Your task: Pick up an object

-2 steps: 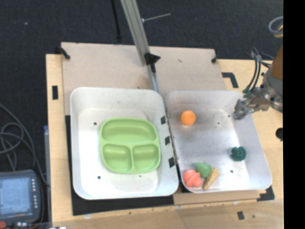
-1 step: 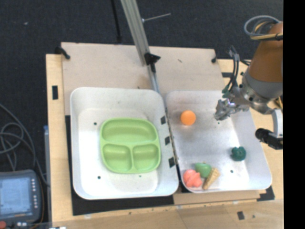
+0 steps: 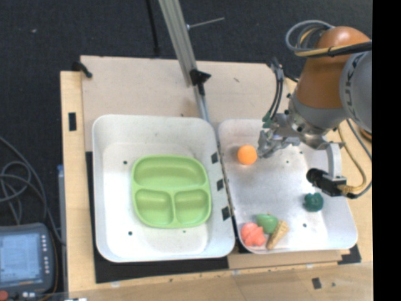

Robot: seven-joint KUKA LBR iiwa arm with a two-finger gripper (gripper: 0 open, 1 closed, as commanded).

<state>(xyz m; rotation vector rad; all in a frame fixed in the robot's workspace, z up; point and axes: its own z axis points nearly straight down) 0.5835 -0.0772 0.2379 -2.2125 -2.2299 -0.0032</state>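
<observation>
1. Left bin (image 3: 113,137) holds a green divided tray (image 3: 170,190), centred.
2. Right bin (image 3: 338,227) holds the pickable items: orange ball (image 3: 247,155) at 10 o'clock; pink toy (image 3: 252,234), green toy (image 3: 267,221) and cone (image 3: 278,234) at 7; dark-green piece (image 3: 313,201) at 3.
3. Gripper (image 3: 268,144) hangs just beside the ball, likely targeting it; grip state cannot be told.

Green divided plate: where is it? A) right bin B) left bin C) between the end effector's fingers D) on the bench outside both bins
B: the green divided plate lies flat in the left bin, apart from the orange ball and small toys in the right bin.
</observation>
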